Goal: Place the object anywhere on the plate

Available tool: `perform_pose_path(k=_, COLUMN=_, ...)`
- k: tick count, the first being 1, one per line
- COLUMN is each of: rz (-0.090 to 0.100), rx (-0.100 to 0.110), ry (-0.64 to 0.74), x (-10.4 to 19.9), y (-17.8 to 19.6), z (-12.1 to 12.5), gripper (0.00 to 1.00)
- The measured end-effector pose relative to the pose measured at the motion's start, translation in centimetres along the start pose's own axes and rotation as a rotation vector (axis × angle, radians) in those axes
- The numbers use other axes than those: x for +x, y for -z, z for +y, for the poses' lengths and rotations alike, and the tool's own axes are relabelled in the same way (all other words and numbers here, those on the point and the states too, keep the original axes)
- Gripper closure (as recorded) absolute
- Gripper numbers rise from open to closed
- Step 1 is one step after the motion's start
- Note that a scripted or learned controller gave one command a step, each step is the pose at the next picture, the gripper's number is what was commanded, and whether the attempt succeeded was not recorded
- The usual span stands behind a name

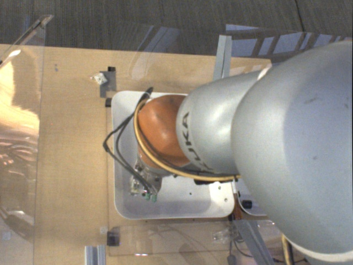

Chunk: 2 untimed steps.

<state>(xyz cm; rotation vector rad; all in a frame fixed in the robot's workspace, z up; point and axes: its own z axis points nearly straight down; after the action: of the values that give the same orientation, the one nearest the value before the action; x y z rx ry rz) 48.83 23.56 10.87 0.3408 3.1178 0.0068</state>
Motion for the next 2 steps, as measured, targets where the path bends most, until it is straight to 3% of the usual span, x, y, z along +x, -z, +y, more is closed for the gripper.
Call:
perform_pose_path(k=1, rz=-0.005, rx=-0.001, ry=0.058, x=-1.3, y=11.6, z=-5.2, gripper=1.0)
perform_pose_path(k=2, rz=-0.001, rx=0.0, ry=0.132, x=-8.0, y=8.4, z=1.8, gripper=1.0)
